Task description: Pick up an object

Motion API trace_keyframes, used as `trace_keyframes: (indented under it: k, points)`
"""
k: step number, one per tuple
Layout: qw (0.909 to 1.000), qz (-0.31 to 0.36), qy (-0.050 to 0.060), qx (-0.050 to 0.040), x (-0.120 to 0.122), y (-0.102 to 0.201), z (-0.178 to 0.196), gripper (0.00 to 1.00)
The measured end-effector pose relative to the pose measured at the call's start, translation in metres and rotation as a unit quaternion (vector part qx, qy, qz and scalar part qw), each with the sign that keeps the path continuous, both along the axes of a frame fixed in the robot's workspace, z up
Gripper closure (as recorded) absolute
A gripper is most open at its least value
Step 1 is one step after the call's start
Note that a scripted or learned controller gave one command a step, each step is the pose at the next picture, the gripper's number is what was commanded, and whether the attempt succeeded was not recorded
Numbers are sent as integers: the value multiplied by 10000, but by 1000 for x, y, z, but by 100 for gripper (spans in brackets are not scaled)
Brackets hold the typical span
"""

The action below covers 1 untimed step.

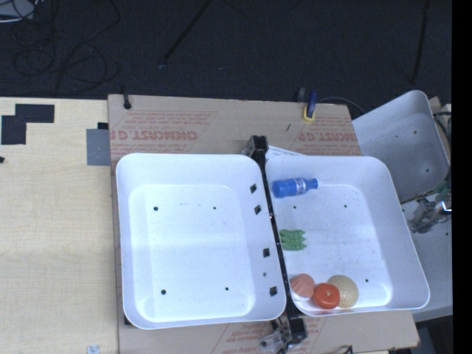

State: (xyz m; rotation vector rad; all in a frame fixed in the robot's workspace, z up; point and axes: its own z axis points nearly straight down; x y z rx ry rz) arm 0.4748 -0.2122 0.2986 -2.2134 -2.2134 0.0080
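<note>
Camera view, slanted down on a pale wooden bench (51, 220) with brown printed cardboard under two shallow white plastic bins.

Item 1: left bin (125, 234), bare white floor with small dark holes.

Item 2: right bin (398, 234), holding all candidates. Blue plastic bottle with white cap (294, 187) lying on its side at the bin's 11 o'clock. Small green ridged piece (293, 240) near the divider, at 9 o'clock. At 6 o'clock, a touching cluster: pink rounded piece (302, 284), red-orange round piece (326, 296), pale tan round piece (344, 289).

Item 3: arm. Grey metal parts at the frame's 3 o'clock edge, well apart from the objects; whether the jaws are apart or together cannot be told.

Step, as judged: nothing grasped; approach not begun. The bottle lies alone and looks the easier target; the next move calls for travel over the right bin and a descent.

Surroundings: dark floor with cables at 12 o'clock.
</note>
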Motion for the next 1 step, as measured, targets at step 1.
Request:
trace_keyframes:
  k: [1]
  points:
    - [10000,7,-74,-31,1,-2,57,100]
